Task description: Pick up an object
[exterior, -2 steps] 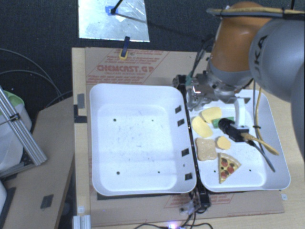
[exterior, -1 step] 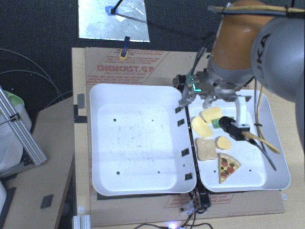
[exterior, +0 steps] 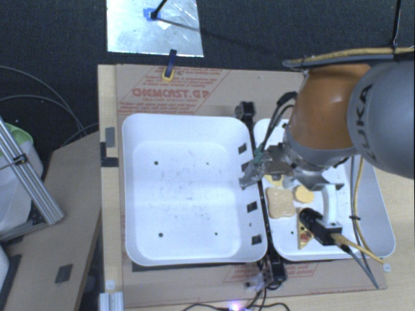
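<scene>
The grey and orange arm reaches in from the right and hangs over the right bin [exterior: 382,238]. Its gripper [exterior: 280,173] sits low over the left part of that bin, close to the divide between the two bins. Just below the gripper lies a tan bread-like slice [exterior: 281,204]. To its right, a small yellow round piece [exterior: 303,194] lies partly under the wrist. A yellow and red wedge [exterior: 303,240] rests near the bin's front edge. The arm hides the back of the right bin.
The left bin [exterior: 139,173] stands beside the right one on a cardboard sheet [exterior: 175,89]. Black clips run along the joint between the bins. An aluminium frame [exterior: 26,180] stands at far left, and a shiny plate [exterior: 152,18] lies behind the bench.
</scene>
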{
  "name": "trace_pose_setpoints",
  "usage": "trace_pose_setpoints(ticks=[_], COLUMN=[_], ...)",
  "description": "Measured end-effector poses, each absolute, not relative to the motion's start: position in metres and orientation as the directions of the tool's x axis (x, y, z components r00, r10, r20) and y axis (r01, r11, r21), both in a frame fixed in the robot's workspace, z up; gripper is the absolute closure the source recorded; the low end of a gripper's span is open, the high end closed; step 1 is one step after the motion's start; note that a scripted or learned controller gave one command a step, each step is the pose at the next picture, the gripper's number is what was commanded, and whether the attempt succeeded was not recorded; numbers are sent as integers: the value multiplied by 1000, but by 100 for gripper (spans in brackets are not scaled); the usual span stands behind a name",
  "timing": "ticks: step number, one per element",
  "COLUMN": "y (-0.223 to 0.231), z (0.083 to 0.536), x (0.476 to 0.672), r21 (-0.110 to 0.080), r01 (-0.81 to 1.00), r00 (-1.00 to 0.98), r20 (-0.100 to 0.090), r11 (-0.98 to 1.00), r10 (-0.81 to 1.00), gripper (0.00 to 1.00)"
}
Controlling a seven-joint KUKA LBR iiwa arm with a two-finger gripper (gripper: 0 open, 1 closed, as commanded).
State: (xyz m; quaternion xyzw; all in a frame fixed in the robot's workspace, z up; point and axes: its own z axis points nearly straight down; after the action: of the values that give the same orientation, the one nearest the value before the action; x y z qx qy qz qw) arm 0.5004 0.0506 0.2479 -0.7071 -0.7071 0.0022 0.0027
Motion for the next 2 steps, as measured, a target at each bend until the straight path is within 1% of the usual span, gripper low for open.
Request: trace_pose_setpoints(ticks=[1,2], y=[51,31], z=[261,332], x=[505,487], r21=[3,10], r01=[1000,1000], r00=[-4,-2], r20=[1,1], r11=[4,2], r10=[1000,1000], gripper=[100,100])
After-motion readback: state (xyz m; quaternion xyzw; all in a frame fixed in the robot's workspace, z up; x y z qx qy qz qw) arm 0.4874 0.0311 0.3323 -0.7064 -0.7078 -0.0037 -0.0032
